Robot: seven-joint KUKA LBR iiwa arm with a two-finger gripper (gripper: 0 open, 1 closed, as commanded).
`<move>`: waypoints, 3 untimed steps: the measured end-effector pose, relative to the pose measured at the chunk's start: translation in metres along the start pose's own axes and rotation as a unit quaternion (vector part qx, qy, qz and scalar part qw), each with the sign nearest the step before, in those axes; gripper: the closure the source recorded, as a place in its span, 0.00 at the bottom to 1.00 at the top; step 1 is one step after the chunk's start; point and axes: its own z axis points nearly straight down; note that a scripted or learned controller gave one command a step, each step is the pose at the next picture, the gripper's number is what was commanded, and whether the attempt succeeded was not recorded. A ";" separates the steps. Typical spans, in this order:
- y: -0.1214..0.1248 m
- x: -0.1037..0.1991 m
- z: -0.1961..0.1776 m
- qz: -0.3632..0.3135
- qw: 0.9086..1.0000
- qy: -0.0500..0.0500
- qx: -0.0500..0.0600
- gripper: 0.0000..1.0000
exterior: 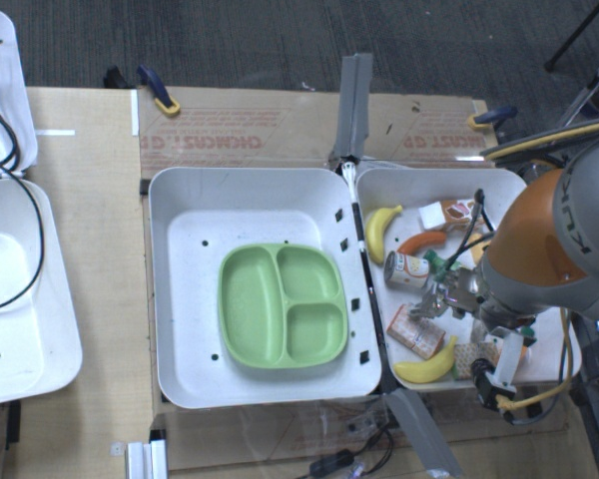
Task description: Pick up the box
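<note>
Two bins [170,267], two bananas [379,233] (perhaps more), one plate [283,305]

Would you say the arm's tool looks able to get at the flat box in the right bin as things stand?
Probably yes: the tool hangs right beside the box, whose top is uncovered. A banana lies close at its lower edge, which may crowd a grasp.

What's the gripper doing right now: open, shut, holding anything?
Gripper: over the right bin, just above the box; open or shut cannot be told, and no hold on the box is visible.
</note>
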 end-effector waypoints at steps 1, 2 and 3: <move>0.038 0.001 0.003 0.024 1.000 -0.002 0.002 0.00; 0.019 0.014 -0.096 0.085 0.996 -0.003 0.002 0.00; 0.016 -0.043 -0.089 0.075 0.997 -0.002 0.003 0.00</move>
